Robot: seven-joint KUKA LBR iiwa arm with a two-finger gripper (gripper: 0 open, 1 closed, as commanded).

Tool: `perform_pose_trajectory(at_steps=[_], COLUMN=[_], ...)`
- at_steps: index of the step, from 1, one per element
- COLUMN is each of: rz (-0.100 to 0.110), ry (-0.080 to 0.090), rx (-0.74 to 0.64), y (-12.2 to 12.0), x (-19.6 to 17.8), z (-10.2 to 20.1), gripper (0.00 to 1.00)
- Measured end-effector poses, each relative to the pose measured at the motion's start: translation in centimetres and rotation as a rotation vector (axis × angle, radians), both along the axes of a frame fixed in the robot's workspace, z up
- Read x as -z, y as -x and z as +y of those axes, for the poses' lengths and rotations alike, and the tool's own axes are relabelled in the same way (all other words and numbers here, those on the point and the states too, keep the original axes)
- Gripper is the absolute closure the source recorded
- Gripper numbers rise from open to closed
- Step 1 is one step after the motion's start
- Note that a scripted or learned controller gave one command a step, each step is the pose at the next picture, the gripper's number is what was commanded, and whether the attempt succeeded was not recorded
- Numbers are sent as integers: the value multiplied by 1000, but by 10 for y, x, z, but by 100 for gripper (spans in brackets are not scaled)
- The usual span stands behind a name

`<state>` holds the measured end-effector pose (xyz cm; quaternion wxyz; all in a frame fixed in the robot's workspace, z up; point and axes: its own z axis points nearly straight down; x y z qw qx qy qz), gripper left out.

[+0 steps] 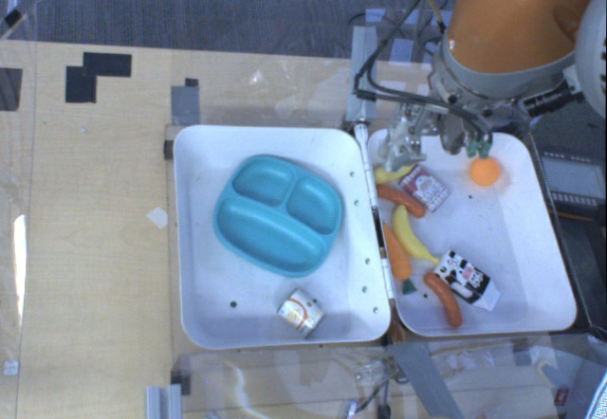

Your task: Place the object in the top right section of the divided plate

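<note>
A blue divided plate (278, 213) lies in the left bin (199, 246), its top right section (314, 203) bare. My gripper (408, 144) hangs over the far left corner of the right bin (531, 246), just above a yellow banana end (389, 175) and a red-and-white packet (424, 188). Nothing can be seen held in it. An orange fruit (485, 172) sits just to its right.
The right bin also holds a banana (410, 232), a carrot (398, 261), two sausages (443, 300) (403, 201) and a black-and-white carton (467, 277). A small tipped cup (301, 312) lies near the left bin's front edge. The arm's big orange body (517, 0) overhangs the right bin's far side.
</note>
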<state>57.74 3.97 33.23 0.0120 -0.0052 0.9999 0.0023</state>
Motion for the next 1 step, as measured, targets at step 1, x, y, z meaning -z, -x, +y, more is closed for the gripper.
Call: perform_pose_trajectory(at_steps=[1], rz=[15], ry=[4], rx=[-107], y=[15], x=[79], z=[40], gripper=[100])
